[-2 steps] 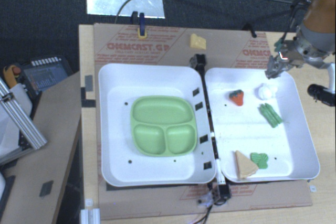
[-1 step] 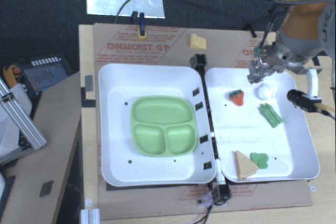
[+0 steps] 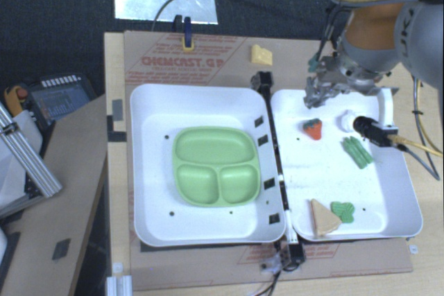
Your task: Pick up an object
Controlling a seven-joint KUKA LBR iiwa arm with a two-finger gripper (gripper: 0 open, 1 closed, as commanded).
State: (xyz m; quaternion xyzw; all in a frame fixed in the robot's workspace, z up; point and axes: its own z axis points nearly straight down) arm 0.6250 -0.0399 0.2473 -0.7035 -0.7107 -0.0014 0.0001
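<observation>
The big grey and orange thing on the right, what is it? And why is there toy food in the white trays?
That is a robot arm. The picture comes from one camera fixed above the bench, looking down at a slant. The arm's hand is a gripper with two fingers, and it hovers over the far end of the right tray. Its job is to pick something up. I cannot tell whether it has anything yet.

In that tray lie a small red and orange piece like a strawberry, a green piece like beans, a tan wedge next to a small leafy green piece, and something small and white. The left tray holds a green divided plate.
</observation>
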